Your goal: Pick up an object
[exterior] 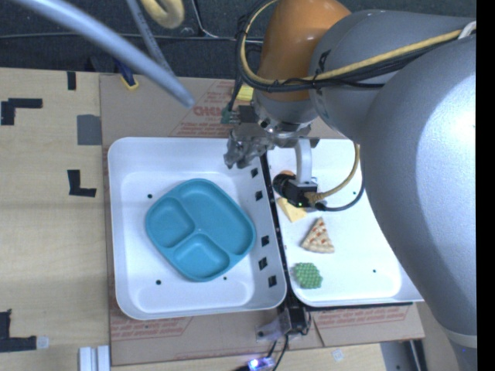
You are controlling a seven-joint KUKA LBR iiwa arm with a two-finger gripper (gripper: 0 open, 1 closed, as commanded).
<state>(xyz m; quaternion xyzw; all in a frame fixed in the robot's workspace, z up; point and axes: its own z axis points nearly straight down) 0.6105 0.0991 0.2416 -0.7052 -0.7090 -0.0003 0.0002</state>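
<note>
My gripper [241,153] hangs over the far end of the divider between the two bins, above the back right corner of the left bin [124,207]. A blue divided plate [199,228] lies in the middle of the left bin, apart from the gripper. The right bin [383,261] holds a yellow wedge [291,210], a tan triangular slice [317,237] and a small green bumpy piece [307,275]. All three lie nearer the front than the gripper. I see nothing held at the gripper.
The large grey arm with its orange band [298,29] covers the right bin's far and right parts. Cardboard [201,107] lies under both bins on the wooden bench. A grey pole [100,37] crosses the upper left.
</note>
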